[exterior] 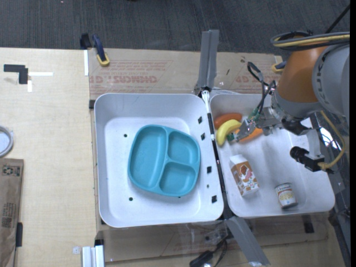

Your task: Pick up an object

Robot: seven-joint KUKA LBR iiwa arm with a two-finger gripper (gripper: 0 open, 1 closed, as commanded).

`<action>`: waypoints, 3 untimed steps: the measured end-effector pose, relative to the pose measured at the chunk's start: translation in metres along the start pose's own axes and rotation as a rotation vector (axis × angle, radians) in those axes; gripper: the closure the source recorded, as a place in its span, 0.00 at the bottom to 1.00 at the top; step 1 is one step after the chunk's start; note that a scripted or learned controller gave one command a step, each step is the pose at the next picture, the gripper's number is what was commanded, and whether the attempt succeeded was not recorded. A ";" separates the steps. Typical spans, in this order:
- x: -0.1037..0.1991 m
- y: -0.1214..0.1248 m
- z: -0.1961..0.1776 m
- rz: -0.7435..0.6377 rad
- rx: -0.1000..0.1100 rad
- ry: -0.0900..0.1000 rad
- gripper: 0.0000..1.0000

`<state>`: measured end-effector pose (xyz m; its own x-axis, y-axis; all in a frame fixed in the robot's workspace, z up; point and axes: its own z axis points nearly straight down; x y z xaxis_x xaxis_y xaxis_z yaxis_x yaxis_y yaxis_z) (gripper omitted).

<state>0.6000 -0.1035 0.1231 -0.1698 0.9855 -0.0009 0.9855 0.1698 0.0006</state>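
The right bin (pixel 273 156) holds a yellow banana (pixel 227 131) at its back left, with an orange vegetable (pixel 228 118) behind it and another orange piece (pixel 252 133) to its right. A small printed carton (pixel 244 175) lies in the middle, and a small can (pixel 286 195) stands near the front right. My gripper (pixel 257 124) hangs low over the back of this bin, right beside the banana's tip and the orange piece. I cannot see whether anything is held. A blue divided plate (pixel 164 160) lies in the left bin (pixel 103 149).
The grey arm with its orange band (pixel 300 77) and its cables cover the right bin's back right corner. A blue and yellow clamp (pixel 99 49), a tape roll (pixel 3 142) and a brown paper bag (pixel 10 204) lie on the bench to the left.
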 end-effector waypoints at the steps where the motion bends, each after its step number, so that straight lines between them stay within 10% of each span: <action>1: -0.010 0.001 0.032 0.008 0.003 0.000 0.00; 2: -0.011 0.001 0.022 0.009 0.002 0.000 1.00; 3: 0.041 0.051 -0.069 0.006 0.000 -0.001 1.00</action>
<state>0.6433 -0.0545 0.1920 -0.1643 0.9864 -0.0017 0.9864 0.1643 0.0003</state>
